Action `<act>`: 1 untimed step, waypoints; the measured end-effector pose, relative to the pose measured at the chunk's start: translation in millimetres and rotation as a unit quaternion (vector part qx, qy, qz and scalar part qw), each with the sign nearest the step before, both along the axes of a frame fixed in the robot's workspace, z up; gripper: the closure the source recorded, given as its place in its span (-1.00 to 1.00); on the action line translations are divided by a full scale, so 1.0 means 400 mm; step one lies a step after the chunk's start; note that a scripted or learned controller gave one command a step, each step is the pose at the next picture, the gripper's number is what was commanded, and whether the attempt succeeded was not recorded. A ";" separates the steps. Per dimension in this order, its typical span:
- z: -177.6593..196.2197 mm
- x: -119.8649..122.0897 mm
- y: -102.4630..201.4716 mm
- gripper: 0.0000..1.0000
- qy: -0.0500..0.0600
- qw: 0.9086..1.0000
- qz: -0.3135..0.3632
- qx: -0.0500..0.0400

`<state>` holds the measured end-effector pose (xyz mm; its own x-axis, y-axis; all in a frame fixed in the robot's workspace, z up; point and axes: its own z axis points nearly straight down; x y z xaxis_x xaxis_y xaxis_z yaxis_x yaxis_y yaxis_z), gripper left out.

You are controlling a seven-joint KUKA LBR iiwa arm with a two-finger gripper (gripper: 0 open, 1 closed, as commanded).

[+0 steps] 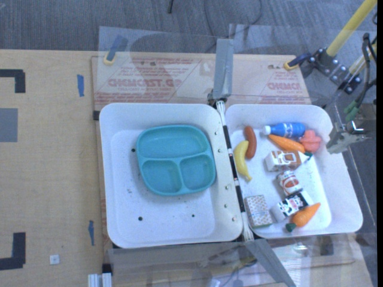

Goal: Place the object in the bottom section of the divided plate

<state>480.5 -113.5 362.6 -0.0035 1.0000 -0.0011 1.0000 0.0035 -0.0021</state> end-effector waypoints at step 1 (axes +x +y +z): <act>-0.226 -0.001 -0.021 1.00 0.000 0.997 -0.082 0.000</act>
<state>480.1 -122.1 272.1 0.1605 0.9870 -0.0006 0.9870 -0.1606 -0.0026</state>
